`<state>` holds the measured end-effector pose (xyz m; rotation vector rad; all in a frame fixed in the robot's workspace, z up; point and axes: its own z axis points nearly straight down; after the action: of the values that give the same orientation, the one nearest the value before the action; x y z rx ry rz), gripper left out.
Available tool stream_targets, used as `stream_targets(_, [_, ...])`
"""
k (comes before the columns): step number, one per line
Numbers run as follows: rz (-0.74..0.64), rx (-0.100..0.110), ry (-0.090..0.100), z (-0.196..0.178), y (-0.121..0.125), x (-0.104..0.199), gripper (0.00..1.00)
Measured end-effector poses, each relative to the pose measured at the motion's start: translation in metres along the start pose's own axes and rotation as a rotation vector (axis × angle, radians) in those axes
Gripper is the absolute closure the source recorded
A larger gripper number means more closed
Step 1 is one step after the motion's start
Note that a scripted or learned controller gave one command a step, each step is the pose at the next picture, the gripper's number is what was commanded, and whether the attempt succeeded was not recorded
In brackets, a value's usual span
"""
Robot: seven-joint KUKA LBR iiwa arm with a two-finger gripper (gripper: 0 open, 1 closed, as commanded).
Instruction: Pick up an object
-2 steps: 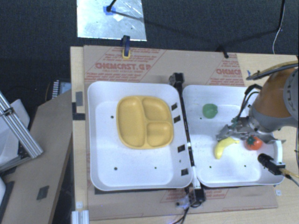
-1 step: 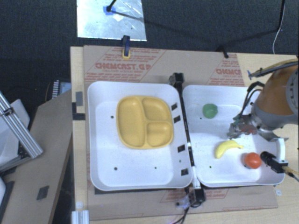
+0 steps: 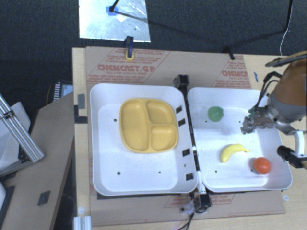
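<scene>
The grey arm (image 3: 290,95) reached in from the right edge, its orange band cut off by the frame, and bent down over the right bin (image 3: 225,183). The fingers (image 3: 250,123) hung low above the bin's upper right part, pointing toward the bin's middle. They were small and dark against the wrist housing, and whether they stood open or closed could not be told; nothing could be seen between them.

Much of the arm lay outside the frame, and a bundle of cables beside the wrist blurred its outline. A black part of the arm (image 3: 290,156) jutted over the bin's right rim, its shape hard to make out.

A green ball (image 3: 215,113) lay to the left of the fingers and a little farther back, apart from them. A yellow banana (image 3: 233,152) lay nearer the camera than the fingers and slightly left, on the bin floor. An orange-red round fruit (image 3: 261,165) sat nearer the camera still, almost straight below the fingers in the picture, close to the banana's tip but not touching it. All three rested free on the white floor, none touched by the fingers.

Well to the left of the fingers, past the black divider (image 3: 188,128) between the bins, the left bin (image 3: 105,176) held a yellow sectioned plate (image 3: 147,125). Both bins sat on a cardboard sheet (image 3: 158,63) on the desk (image 3: 43,143).
</scene>
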<state>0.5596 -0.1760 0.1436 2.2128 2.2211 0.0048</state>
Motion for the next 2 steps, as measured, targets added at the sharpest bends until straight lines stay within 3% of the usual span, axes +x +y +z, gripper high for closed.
stream_targets(2, [-0.003, -0.001, 0.001, -0.099, 0.004, 0.008, 1.00])
